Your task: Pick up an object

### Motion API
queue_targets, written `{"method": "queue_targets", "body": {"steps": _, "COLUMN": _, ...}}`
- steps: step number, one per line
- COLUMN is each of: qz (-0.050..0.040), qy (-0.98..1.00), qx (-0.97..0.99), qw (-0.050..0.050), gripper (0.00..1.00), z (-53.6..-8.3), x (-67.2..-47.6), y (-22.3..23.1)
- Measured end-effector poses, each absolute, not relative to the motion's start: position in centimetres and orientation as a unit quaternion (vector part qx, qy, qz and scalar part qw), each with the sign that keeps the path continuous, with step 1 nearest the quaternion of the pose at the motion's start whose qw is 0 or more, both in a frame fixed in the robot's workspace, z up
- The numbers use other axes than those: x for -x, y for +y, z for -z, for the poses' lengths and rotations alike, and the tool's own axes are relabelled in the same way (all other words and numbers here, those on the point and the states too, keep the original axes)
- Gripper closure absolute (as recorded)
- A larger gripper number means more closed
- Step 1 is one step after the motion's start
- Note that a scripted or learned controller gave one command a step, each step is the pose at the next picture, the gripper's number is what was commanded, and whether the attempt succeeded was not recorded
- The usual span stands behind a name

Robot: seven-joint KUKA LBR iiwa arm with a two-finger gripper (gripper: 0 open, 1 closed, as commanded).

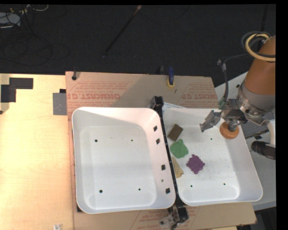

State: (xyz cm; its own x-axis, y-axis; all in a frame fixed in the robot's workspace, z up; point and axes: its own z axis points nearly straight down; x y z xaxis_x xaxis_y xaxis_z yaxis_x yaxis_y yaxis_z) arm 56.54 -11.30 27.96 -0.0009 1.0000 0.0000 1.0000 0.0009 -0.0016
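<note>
Gripper [225,117] (can't tell its state) hangs over right bin [252,188] w/ orange piece [229,130] just beside at approx 5 o'clock.

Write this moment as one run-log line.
hand: over right bin, far edge | orange object: beside hand | green, purple, brown objects: untouched

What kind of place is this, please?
Probably a robotics lab test bench, not a home or shop. Two shallow white plastic bins sit clamped side by side on brown printed cardboard, a grey and orange robot arm reaches over them, and loose cables lie on the dark floor behind.
</note>
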Motion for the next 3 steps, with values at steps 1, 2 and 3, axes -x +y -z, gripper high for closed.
{"method": "queue_targets", "body": {"steps": 1, "qz": -0.001, "qy": -0.708, "qx": 0.707, "qw": 0.001, "gripper": 1.0, "z": -28.9, "x": -56.5, "y": -11.3}}
{"method": "queue_targets", "body": {"steps": 2, "qz": -0.0053, "qy": -0.707, "qx": 0.707, "qw": 0.009, "gripper": 1.0, "z": -19.6, "x": -47.0, "y": -6.5}}
{"method": "queue_targets", "body": {"steps": 3, "qz": 0.0026, "qy": -0.709, "qx": 0.705, "qw": -0.001, "gripper": 1.0, "z": -27.2, "x": -52.2, "y": -1.6}}
